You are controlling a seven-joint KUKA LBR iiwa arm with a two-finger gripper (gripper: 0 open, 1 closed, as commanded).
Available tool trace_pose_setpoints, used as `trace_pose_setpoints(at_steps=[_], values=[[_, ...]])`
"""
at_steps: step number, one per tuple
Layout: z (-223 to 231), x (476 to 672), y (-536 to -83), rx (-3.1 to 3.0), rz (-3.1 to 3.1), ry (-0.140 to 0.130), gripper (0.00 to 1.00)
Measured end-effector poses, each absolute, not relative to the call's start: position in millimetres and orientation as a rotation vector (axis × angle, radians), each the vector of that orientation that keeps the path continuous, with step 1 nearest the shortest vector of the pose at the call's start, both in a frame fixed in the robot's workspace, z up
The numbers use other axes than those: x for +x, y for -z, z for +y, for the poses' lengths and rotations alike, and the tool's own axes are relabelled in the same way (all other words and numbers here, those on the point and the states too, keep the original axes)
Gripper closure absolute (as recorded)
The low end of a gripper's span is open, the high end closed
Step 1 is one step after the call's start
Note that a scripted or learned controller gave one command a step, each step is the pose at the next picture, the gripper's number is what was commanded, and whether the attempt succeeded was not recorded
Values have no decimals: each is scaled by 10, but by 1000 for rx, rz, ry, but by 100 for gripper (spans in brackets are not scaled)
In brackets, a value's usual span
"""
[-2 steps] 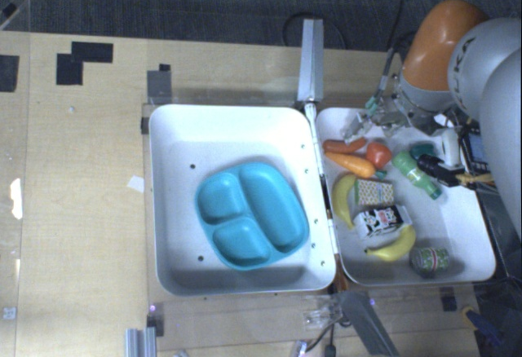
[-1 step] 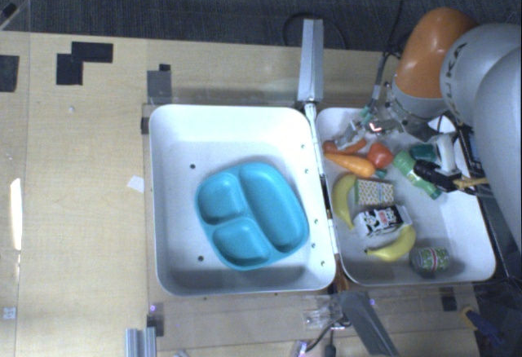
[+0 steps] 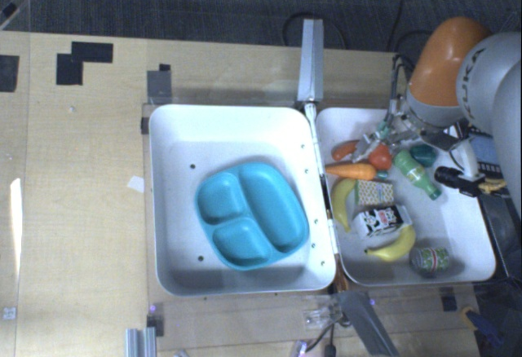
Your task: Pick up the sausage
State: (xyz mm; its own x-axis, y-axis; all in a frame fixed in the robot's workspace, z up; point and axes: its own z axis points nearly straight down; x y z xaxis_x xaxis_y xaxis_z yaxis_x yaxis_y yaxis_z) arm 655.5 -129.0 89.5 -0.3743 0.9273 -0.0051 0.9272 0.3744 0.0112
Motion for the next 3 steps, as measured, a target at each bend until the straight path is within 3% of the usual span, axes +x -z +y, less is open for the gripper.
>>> trace_pose_setpoints(at_steps=[1, 2, 3], values=[[-1281, 6583, -1028, 1745, 2591, -18, 100], [-467, 6678, -2376, 1464, 2769, -8, 100], [-508, 5715, -1849, 1714, 2629, -5, 100]])
